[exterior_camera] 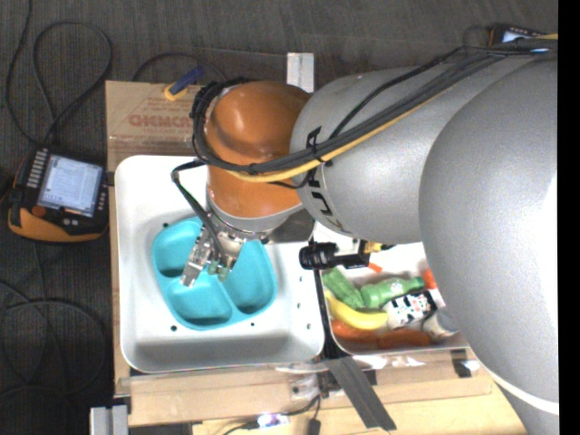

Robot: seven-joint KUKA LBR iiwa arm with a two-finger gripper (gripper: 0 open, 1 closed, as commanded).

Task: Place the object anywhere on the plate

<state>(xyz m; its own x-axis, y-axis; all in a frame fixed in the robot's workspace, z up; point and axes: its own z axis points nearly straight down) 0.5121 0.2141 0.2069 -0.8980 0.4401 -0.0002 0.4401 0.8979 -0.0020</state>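
Dark carpet surrounds the bench; behind the claw, a cardboard sheet carries red lettering too blurred to read. The claw hangs over the blue plate; its state cannot be told. Right of it, toy food lies in the other bin.

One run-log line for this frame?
arm: over left bin | gripper: above turquoise sectioned plastic plate | grasp: unclear | toys: right bin

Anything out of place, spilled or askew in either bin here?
Nothing stands out. The blue sectioned plate lies flat in the left bin, with the gripper over it. The banana and other toy foods sit piled inside the right bin, none spilled over.
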